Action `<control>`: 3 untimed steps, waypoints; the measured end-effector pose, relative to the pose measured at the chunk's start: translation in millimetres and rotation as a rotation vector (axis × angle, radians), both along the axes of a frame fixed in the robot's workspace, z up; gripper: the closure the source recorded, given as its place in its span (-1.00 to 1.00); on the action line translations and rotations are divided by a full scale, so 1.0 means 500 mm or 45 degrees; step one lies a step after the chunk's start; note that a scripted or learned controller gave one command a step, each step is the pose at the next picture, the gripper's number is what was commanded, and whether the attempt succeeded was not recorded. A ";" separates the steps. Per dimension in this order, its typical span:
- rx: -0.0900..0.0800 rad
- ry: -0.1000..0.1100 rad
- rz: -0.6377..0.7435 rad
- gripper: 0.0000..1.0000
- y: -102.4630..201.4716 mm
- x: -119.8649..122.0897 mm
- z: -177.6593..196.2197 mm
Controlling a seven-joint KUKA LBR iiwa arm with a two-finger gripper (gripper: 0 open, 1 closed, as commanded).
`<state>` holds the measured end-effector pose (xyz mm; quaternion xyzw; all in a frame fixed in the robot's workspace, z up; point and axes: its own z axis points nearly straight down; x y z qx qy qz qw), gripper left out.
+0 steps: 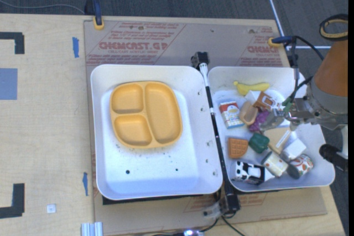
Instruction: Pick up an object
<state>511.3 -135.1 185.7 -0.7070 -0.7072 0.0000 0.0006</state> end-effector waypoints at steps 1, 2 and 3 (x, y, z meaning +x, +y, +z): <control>-0.001 -0.011 -0.001 -1.00 0.051 0.109 -0.178; -0.002 -0.010 -0.002 1.00 0.051 0.108 -0.161; 0.000 -0.003 0.001 1.00 0.195 0.117 0.025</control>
